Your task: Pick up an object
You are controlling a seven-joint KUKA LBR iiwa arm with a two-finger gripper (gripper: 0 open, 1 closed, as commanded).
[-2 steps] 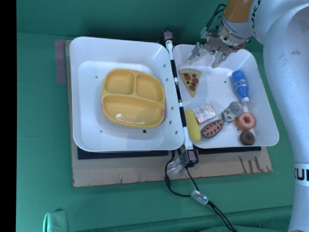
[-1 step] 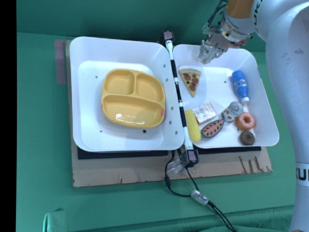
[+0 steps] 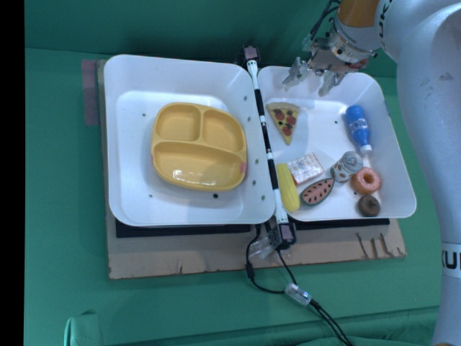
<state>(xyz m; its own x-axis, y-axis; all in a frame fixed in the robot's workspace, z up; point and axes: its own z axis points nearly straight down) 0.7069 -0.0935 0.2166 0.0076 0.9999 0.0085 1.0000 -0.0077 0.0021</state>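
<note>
The gripper (image 3: 311, 78) hangs over the far edge of the right bin (image 3: 392, 132), its two fingers spread apart and nothing between them. It sits above bare white floor at the bin's far left corner, likely a staging height from which any toy below can be reached.

All the candidates lie in that bin. The pizza slice (image 3: 284, 120) is nearest, just toward the near side of the gripper and close to the left wall. The blue bottle (image 3: 358, 127) lies flat by the right wall, well apart from the slice. Along the near edge the rest crowd together: corn cob (image 3: 287, 187) against the left wall, a small boxed snack (image 3: 306, 168), watermelon slice (image 3: 318, 192), a grey cup-like toy (image 3: 347, 166), an orange donut (image 3: 366, 181) and a chocolate donut (image 3: 369, 205) in the near right corner.

That crowding would hamper a clean closure; the slice and bottle stand freer. The left bin (image 3: 130, 85) carries a yellow divided plate (image 3: 199, 147).
</note>
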